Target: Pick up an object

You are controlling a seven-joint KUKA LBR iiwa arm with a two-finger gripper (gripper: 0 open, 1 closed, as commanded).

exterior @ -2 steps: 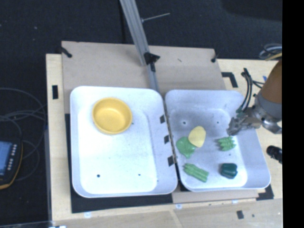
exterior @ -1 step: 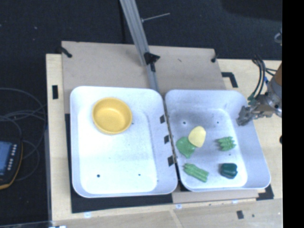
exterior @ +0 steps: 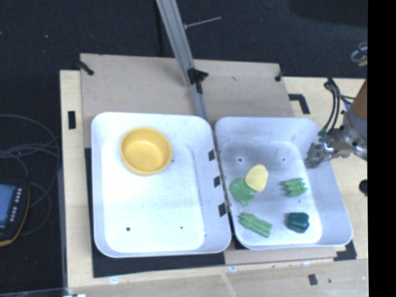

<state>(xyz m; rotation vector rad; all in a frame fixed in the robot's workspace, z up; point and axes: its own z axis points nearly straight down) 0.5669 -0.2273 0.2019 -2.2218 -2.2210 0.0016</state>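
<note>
Nearest in the right white bin (exterior: pixel 328 184), the dark green pepper-shaped toy (exterior: pixel 297 222) and ribbed green toy (exterior: pixel 255 224) lie low; the small spiky green piece (exterior: pixel 294 186) sits at about seven o'clock from the gripper (exterior: pixel 314 155), closest to it, long axis roughly across; whether the gripper is parted cannot be told

Candidates for my pick, all lying loose around the pale yellow lemon-shaped piece (exterior: pixel 257 177).

That piece lies near the middle of the right bin (exterior: pixel 328 224). A light green leafy piece (exterior: pixel 241 192) touches its lower left side. Below it lies a ridged green pod (exterior: pixel 255 224), tilted. To its right sits a small spiky green piece (exterior: pixel 294 186), and lower right a dark green pepper (exterior: pixel 297 222). Far to its left, in the left bin (exterior: pixel 154 228), a yellow bowl (exterior: pixel 146 150) stands upright.
</note>
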